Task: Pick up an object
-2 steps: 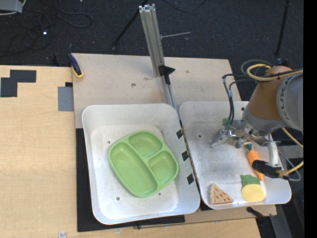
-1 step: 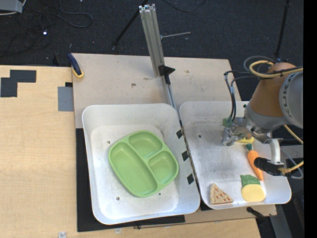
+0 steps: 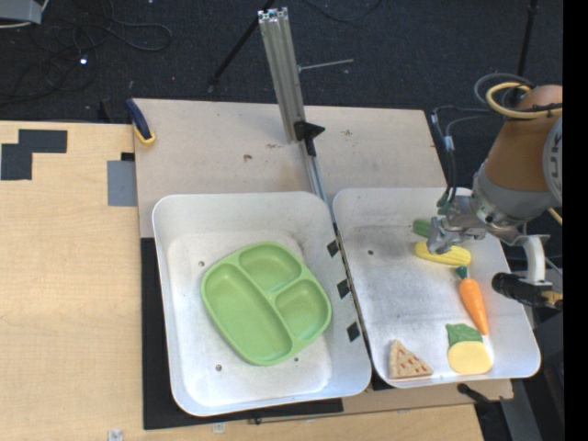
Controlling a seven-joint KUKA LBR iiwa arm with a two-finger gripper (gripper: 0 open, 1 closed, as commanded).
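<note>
Tool sits low at right of frame, right over the toy corn cob. Grip can't be told. Toy carrot lies just below.

Right white bin, four toy food items. Yellow plastic corn cob with green husk end, lying flat, long axis roughly left-right, upper part of bin. Orange plastic carrot just below it, lying flat, pointed tip toward the near edge. Yellow-and-green plastic piece near the front right corner. Tan triangular sandwich wedge left of that, flat.
</note>
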